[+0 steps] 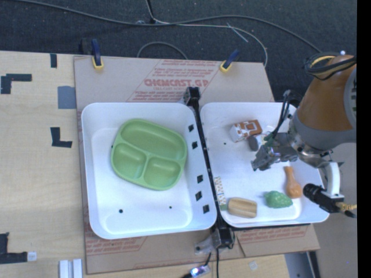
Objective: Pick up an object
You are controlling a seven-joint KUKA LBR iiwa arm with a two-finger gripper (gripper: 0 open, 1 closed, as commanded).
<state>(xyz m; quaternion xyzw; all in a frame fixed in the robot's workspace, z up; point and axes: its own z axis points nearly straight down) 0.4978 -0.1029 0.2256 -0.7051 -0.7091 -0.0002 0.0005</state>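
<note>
My gripper (262, 158) hangs over the middle of the right bin (232, 167), with nothing seen between its dark fingers. Just up and left of it lies a small white and orange toy (246, 130). An orange drumstick-shaped piece (291, 182) lies to the gripper's lower right. Beside it sits a green leafy toy (278, 199). A tan bread-like block (242, 207) rests near the bin's front edge. A green divided plate (149, 153) lies in the left bin (98, 201).
The arm's orange band (326, 97) and grey wrist cover the right bin's right side. A black divider strip (202, 155) runs between the two bins. Clamps (97, 57) hold the cardboard sheet at the back, and cables trail behind the bench.
</note>
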